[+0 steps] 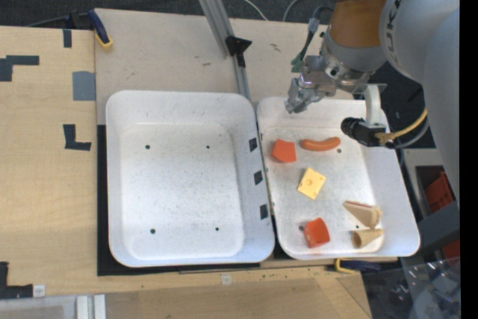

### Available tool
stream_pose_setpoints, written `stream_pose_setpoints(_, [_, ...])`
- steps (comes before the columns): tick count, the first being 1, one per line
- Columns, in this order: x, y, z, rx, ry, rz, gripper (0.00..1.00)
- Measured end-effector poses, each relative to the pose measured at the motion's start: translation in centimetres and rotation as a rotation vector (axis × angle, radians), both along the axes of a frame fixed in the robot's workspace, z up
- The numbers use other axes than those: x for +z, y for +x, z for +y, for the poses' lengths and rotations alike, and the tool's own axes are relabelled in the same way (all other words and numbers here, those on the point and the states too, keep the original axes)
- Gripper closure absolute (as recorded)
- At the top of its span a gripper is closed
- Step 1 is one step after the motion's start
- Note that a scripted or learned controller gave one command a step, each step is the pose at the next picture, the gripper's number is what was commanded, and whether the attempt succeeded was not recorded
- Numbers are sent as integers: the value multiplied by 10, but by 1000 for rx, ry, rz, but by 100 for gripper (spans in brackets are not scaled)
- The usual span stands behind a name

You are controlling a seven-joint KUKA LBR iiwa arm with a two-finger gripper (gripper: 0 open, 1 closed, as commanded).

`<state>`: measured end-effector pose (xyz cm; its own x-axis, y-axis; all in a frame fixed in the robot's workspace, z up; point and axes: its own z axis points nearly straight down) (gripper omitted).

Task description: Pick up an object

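Note:
The right bin (388, 194) holds several small objects: an orange block (283, 152), a red-orange sausage (320, 144), a yellow cheese wedge (312, 183), a red block (317, 233) and two tan cone-like pieces (363, 214) (367, 237). My gripper (297, 104) hangs over the bin's far left corner, above and behind the orange block and left of the sausage. Nothing shows between its fingers.
The left bin (119, 160) lies beside the right one. A metal pole (213, 0) slants down to a black clamp (237, 45) behind the bins. A black cable connector (360, 131) sticks out from the arm near the right bin's far edge.

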<state>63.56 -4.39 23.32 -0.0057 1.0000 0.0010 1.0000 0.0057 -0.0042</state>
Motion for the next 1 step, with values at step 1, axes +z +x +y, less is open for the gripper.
stream_pose_setpoints(1, [-4,-17,62,2,1,0,100])
